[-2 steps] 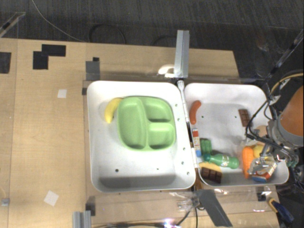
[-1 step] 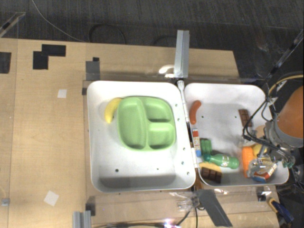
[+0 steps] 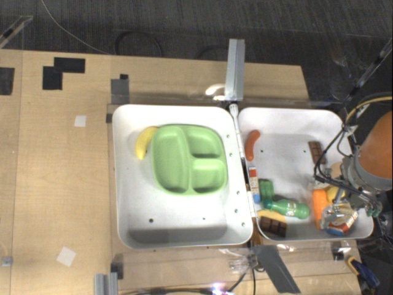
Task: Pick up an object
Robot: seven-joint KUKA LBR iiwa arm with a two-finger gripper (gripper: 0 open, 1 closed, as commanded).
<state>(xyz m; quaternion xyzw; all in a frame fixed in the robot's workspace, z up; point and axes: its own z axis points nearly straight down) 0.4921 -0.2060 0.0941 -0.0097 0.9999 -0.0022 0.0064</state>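
Looks like the reach-in step: gripper down low in the right bin's near right corner, right over an orange object and a small red-and-blue thing. Can't tell how the jaws stand, too cluttered. Next up, probably a clean close and straight lift, minding the green bottle nearby.

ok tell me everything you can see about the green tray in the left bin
The green tray is a light green, rounded-corner sectioned plate that looks like matte plastic. It has one long compartment along its left side and two smaller ones on the right. It lies flat, open side up, in the upper middle of the left bin. A yellow banana lies against its upper-left edge; whether they actually touch cannot be told.
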